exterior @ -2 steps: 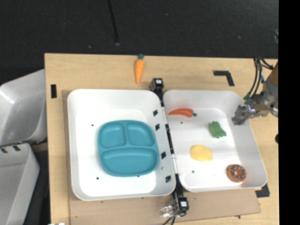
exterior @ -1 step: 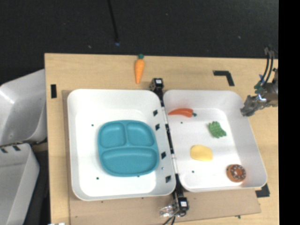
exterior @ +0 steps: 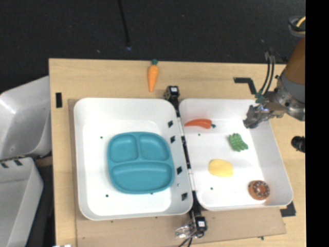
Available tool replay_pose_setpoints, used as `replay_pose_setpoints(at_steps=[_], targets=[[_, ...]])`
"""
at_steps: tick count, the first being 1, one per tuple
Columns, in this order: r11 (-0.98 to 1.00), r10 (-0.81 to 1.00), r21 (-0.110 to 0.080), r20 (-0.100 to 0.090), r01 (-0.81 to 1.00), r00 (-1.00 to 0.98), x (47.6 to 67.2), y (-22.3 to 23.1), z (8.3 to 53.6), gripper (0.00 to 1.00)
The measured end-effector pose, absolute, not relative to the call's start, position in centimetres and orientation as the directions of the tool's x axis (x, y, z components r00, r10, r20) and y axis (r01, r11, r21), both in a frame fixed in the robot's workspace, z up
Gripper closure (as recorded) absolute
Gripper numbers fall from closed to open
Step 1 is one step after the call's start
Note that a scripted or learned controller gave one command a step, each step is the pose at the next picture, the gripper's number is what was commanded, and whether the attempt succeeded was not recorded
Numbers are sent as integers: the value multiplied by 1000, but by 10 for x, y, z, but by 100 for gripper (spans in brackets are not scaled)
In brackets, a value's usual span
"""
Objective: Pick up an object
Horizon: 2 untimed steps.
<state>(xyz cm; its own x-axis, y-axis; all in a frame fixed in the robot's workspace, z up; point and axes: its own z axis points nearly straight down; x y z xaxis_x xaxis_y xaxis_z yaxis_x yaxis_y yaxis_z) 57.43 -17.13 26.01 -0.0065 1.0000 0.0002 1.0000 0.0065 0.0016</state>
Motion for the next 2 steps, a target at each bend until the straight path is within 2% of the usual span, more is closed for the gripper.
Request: replay_pose_setpoints(at_steps=[1,2], targets=[[6,1000,0,0,1000,-6,587,-123,248,100],[6,1000,3,-1,1000,-6,594,-75,257,100]])
